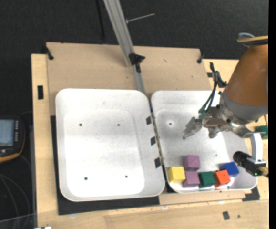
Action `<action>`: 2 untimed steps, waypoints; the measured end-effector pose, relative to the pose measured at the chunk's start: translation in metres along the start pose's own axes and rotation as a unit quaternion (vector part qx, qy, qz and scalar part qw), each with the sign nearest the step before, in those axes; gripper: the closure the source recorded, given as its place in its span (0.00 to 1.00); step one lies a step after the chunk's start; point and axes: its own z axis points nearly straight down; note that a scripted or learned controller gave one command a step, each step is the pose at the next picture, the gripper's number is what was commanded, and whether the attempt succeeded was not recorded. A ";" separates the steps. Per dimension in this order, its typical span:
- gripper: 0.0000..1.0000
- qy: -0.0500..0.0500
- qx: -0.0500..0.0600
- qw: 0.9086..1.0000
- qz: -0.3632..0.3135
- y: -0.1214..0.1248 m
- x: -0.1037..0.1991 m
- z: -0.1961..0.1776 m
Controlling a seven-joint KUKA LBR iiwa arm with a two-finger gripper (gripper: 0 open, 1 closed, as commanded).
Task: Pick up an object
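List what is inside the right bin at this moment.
Inside the right bin, along its near edge: a yellow block, two purple blocks, a green block, an orange block and a blue block. The arm covers the bin's right side.

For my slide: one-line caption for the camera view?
Gripper above the right bin, away from coloured blocks along its near edge.

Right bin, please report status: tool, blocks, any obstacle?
Tool above the right bin, holding nothing. Blocks clustered at near edge: yellow block, two purple, green, orange, blue. Nothing between tool and blocks.
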 end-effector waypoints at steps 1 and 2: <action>0.00 0.001 0.003 1.000 -0.006 -0.030 0.036 0.009; 0.00 0.001 0.004 1.000 -0.006 0.001 0.052 0.061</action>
